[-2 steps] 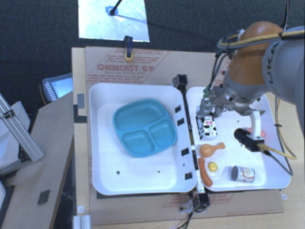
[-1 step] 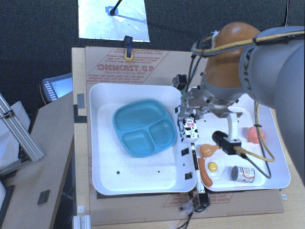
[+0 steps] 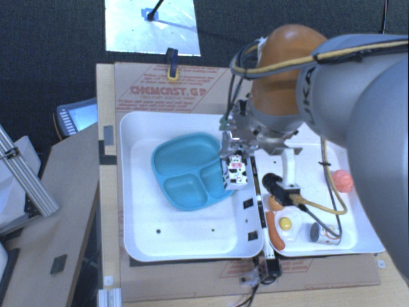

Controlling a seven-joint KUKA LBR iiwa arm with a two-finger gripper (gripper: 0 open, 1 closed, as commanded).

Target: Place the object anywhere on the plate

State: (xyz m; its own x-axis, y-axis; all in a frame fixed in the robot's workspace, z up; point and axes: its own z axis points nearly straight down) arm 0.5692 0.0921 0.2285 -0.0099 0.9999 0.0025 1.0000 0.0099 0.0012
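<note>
claw [image 3: 235,153] at the right edge of the blue plate [image 3: 185,171], with a small white block with black spots [image 3: 235,173] right under it.
the block touches the claw and hangs at the plate's right rim. i cannot tell if the claw is squeezing it or has let go. i think the block could tip off the rim and land beside the plate, because it is so near the edge. to the right of the plate lie a pink ball [image 3: 343,181], a toy fried egg [image 3: 285,223] and an orange sausage [image 3: 275,233], all well apart from it. nothing blocks the way.
</note>
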